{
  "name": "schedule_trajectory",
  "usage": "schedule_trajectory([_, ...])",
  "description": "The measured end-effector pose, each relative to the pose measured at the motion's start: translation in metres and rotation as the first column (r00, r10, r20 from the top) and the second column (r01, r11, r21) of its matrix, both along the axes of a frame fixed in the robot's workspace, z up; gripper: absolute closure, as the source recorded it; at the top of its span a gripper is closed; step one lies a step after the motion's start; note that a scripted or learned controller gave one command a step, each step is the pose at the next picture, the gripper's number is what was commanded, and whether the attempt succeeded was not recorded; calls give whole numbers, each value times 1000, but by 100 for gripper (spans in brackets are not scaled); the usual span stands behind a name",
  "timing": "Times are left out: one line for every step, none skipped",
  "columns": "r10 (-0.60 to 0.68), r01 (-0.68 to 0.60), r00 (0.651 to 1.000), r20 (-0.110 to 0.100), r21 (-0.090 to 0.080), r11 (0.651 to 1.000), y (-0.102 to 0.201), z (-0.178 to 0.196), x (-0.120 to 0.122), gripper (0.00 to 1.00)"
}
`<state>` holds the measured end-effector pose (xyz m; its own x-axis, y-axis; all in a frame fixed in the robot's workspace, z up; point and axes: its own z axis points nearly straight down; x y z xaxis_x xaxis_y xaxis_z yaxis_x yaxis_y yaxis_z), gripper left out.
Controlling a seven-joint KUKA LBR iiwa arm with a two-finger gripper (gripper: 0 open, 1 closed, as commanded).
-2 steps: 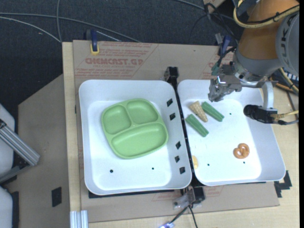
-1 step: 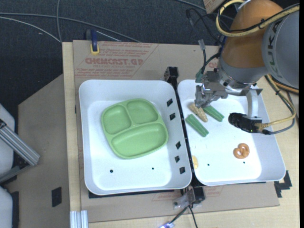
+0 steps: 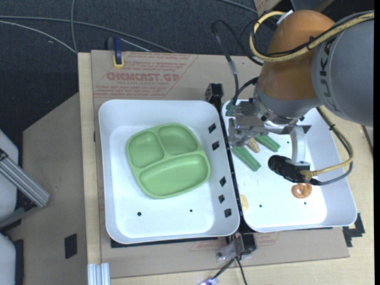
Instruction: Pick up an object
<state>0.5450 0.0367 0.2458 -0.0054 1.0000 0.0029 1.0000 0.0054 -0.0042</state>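
My gripper (image 3: 244, 133) hangs low over the far left corner of the right bin (image 3: 332, 209), under the grey and orange wrist. Directly below it lies a green stick (image 3: 246, 158), slanting toward the bin's left wall. A tan, peanut-like piece (image 3: 255, 145) and a second green stick (image 3: 268, 142) lie just right of the gripper, partly hidden by it. A small orange ring (image 3: 301, 190) rests further toward the front. Nothing visibly sits in the gripper.
The left bin (image 3: 119, 218) holds a green divided plate (image 3: 168, 160). A small yellow bit (image 3: 243, 203) lies by the wall between the bins. The arm covers the right bin's far side. Cardboard lies under both bins.
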Motion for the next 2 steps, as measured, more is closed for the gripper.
schedule_trajectory([-1, 1, 1000, -2, -1, 1000, 48, -16, -31, 100])
schedule_trajectory([-6, 6, 1000, -2, -2, 1000, 53, -30, -55, 100])
